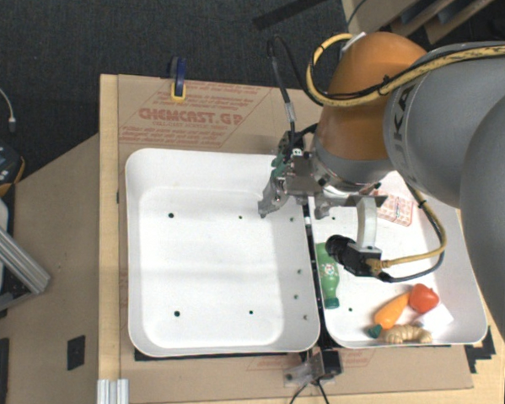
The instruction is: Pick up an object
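Two shallow white bins are seen side by side on the desk point(107, 231), which is covered by a brown cardboard sheet point(198, 110) printed with red lettering. The left bin point(153, 175) shows only small dark dots on its floor. The right bin point(461, 322) lies toward three o'clock and is largely overlapped by the grey arm point(459, 123) with its orange band point(369, 76), which reaches in from the upper right.

The hand point(296, 199) is placed at the far end of the seam between the bins, roughly at one o'clock from the middle of the left bin. Whether it is released or clenched cannot be told, since the wrist covers it from above, and nothing can be seen held in it.

The objects are gathered in the right bin. A green bottle-shaped item point(327, 281) lies along the bin's left wall, just beside the seam. At five o'clock from the hand, near the bin's near edge, an orange carrot-like piece point(390, 311) is found touching a red tomato-like piece point(424, 298), with a beige knobbly piece point(406, 335) just below them. A pink-and-white patterned packet point(396, 209) is partly seen under the arm.

A blue clamp point(179, 76) is fixed at the desk's far edge.
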Motion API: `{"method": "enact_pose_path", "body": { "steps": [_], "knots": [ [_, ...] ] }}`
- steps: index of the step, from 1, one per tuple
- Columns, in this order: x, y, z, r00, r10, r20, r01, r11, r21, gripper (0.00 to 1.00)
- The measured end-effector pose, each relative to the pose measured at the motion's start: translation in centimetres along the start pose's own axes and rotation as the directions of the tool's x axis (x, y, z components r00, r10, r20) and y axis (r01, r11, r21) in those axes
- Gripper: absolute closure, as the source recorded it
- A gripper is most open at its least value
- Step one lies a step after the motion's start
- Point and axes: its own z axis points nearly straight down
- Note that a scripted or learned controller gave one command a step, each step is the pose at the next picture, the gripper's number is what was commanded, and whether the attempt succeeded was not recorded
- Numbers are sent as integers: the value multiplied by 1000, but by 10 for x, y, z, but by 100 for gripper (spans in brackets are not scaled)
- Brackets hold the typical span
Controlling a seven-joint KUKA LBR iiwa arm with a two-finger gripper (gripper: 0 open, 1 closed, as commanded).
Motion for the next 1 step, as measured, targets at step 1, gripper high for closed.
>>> {"method": "enact_pose_path", "body": {
  "steps": [1],
  "knots": [
    [34,-58,-26,1000,-3,-1,3,1000,5,0]
  ]
}}
